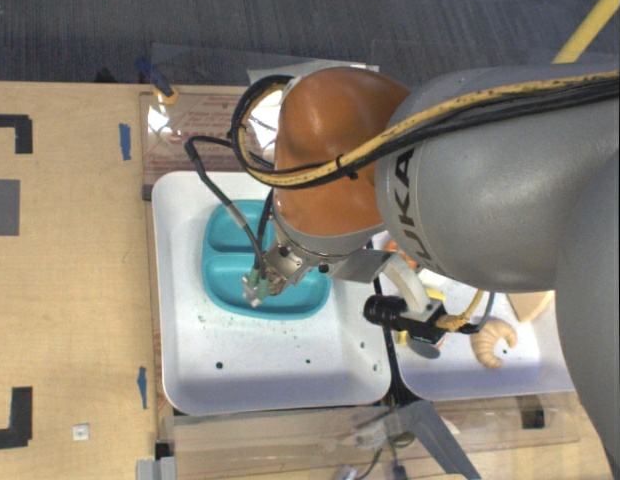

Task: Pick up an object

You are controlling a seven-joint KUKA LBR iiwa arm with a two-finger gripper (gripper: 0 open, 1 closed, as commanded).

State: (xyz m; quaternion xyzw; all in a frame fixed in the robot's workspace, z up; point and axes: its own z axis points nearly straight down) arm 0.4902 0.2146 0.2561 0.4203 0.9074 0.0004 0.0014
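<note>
A teal divided dish (233, 258) lies in the left white bin (190, 348), partly covered by the arm. My gripper (257, 288) reaches down onto the dish's front compartment, its tip at the dish surface. A tan curled object (493, 344) lies in the right bin (530, 373), to the right of the wrist. Something yellow (434, 294) peeks out beside the wrist in the right bin, mostly hidden by the arm.
The big grey arm and its orange band cover the back of both bins. Bare white floor with a few dark specks lies in front of the dish. A wooden bench top spreads to the left.
</note>
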